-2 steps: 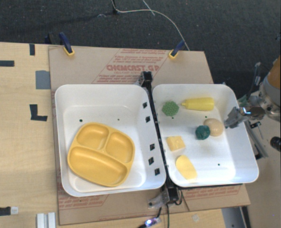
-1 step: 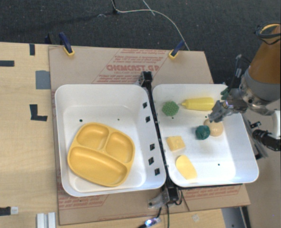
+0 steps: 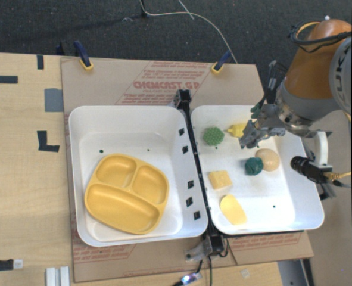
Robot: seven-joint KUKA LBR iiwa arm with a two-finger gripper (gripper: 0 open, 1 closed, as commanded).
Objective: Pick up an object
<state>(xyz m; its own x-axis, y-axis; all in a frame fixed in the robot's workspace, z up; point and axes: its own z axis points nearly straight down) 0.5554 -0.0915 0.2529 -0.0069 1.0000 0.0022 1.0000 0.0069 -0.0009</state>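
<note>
The right bin (image 3: 283, 216) holds several small objects: a green bumpy ball (image 3: 213, 136), a yellow piece (image 3: 236, 129) partly behind the gripper, a teal ball (image 3: 253, 166) touching a beige round piece (image 3: 268, 159), a pale yellow block (image 3: 220, 180) and a yellow oval (image 3: 232, 210). My gripper (image 3: 250, 138) hangs over the bin's upper middle, just right of the yellow piece and above the teal ball. Its dark fingers point down and left. I see nothing clearly held between them.
The left bin (image 3: 83, 130) contains a yellow divided plate (image 3: 126, 192). A black divider (image 3: 191, 159) with clips runs between the bins. Two blue and yellow clamps (image 3: 83, 57) hold the cardboard sheet at the back. A black fitting (image 3: 310, 168) sticks out near the right bin's edge.
</note>
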